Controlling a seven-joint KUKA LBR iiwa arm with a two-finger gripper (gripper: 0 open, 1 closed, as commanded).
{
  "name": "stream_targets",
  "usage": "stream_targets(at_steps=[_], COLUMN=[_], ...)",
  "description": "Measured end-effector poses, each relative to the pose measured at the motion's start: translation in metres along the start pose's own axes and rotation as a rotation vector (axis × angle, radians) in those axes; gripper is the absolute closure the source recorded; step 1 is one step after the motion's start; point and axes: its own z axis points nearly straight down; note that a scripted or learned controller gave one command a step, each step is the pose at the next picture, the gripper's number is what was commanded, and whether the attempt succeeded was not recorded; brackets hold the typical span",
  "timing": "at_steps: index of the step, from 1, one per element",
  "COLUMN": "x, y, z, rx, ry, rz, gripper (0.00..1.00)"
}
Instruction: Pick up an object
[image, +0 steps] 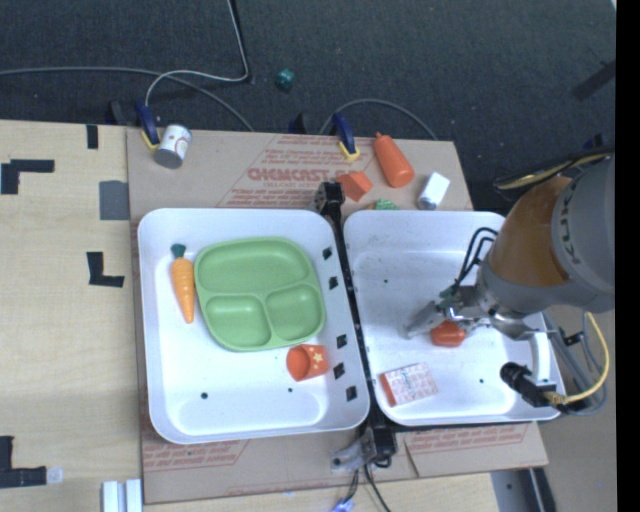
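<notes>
Right bin (400, 250): a red-and-white patterned packet (407, 384) is seen near the front wall. Behind it, the gripper (447, 318) is lowered over a small red-orange object (448, 335); contact is seen, but finger spread and any hold cannot be told. Left bin (160, 300): orange cup (306, 361), green divided plate (260, 293), toy carrot (183, 284) beside it
</notes>
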Motion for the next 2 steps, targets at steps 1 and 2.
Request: stream_targets(at_steps=[1, 2], x=[-0.001, 0.068], y=[0.001, 0.012], z=[-0.01, -0.098], rx=[-0.002, 0.003], ry=[-0.003, 0.002], rz=[0.0, -0.002], gripper=[1.0, 1.0])
